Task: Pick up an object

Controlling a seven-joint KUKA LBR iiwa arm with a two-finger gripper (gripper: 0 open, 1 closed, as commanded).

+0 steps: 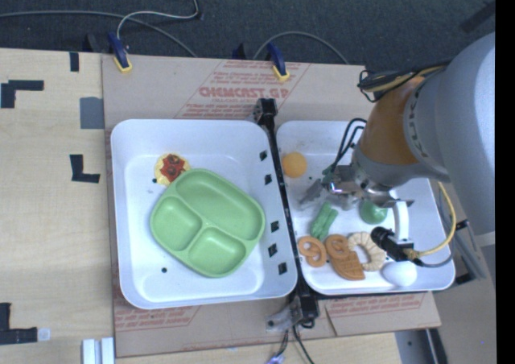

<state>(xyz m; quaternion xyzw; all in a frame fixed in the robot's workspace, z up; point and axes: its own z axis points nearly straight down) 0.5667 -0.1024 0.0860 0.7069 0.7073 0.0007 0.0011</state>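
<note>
gripper [326, 190]: hung low in right bin [426, 278], centre; finger state unclear
green piece [324, 220]: just below gripper

Robotics laboratory test station. A cardboard sheet [241, 93] is clamped to the bench [48, 217] by blue clips [121, 55]; black tape marks [80, 167] lie left of the sheet, cables [161, 16] trail behind it, and two white bins [133, 274] rest on it beneath an industrial arm [451, 121].

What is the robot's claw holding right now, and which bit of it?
It cannot be told. The gripper hangs low in the right bin, just above the green toy, but nothing shows between its fingers from this angle.
</note>
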